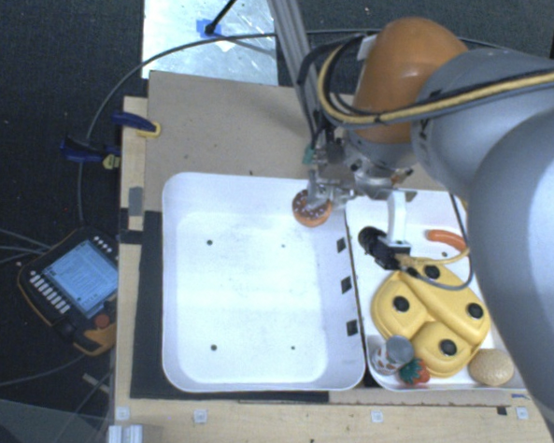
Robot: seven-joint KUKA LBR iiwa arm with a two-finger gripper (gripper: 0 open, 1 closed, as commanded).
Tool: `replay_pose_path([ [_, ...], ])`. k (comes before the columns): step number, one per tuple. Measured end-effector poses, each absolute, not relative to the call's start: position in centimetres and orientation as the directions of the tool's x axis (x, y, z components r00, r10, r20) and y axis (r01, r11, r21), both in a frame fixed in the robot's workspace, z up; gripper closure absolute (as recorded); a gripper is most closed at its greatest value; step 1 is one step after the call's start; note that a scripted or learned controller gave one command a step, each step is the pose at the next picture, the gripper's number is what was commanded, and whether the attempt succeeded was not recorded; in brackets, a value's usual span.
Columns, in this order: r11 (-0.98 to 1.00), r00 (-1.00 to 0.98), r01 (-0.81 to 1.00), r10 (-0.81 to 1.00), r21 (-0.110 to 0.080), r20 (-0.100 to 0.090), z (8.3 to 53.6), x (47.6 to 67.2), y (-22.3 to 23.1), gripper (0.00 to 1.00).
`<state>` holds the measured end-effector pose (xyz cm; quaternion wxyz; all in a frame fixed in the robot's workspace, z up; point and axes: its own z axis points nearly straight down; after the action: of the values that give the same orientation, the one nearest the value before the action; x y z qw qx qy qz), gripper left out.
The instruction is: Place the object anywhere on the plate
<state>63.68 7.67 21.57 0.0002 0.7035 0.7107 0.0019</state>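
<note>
You are looking at the gripper [320,196] hanging over the far right corner of the left bin [245,289], its fingers [317,186] pinching narrowly on a small brown sprinkled doughnut [308,209], which is showing just under them against the bin's far rim. The grey arm [507,136] is reaching in from the right, crossing above the right bin [425,214]. In that bin a yellow lobed plate [430,314] is lying well apart from the doughnut, with an orange piece [444,238] lying beyond it, a beige rounded thing [491,368] sitting at its near right, and a small grey cap [398,348] and a red-and-green bit [411,370] resting at its near left edge.
</note>
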Motion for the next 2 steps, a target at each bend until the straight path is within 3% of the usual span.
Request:
replay_pose_path([
  [2, 0.009, -0.009, 1.0, 1.0, 0.003, 0.003, 23.0, 64.0, 19.0, 1.0],
])
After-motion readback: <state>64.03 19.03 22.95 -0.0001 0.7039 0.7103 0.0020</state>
